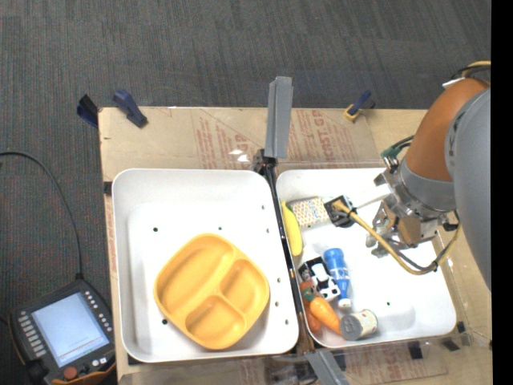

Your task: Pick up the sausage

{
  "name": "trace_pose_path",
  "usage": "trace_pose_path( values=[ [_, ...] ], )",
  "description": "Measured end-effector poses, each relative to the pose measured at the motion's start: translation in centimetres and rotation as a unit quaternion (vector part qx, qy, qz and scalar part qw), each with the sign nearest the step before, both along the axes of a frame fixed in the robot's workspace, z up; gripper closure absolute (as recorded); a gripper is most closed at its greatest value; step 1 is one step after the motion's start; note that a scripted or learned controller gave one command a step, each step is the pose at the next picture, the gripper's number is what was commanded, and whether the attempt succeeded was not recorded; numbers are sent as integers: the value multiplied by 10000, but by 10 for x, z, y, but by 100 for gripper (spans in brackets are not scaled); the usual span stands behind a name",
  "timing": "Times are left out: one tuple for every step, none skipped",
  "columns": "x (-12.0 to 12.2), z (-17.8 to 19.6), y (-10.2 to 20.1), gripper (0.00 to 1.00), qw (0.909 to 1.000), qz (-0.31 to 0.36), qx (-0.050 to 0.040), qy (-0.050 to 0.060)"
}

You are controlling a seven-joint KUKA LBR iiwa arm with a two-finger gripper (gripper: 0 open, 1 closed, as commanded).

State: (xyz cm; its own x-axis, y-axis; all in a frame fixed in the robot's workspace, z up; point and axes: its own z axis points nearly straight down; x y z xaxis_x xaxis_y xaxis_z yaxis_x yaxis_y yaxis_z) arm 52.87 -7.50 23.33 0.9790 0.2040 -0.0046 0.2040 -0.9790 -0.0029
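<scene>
A small reddish-brown piece [308,296] that looks like the sausage lies at the left wall of the right bin [417,311]. It is wedged between a black-and-white item [317,276] and an orange carrot [324,315] and is mostly hidden. My gripper [392,233] hangs over the right half of that bin, well to the right of this cluster and above it. Nothing is visibly held.
The right bin also holds a blue bottle [337,271], a grey can [359,325], a yellow banana-like piece [293,233] and a speckled pale block [308,211]. A yellow divided plate [212,291] lies in the left bin [136,207]. The bins share a middle wall.
</scene>
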Motion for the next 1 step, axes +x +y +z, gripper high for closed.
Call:
trace_pose_path(
  values=[
    [-49,4,8,100,10000,-33,-3,6]
  ],
)
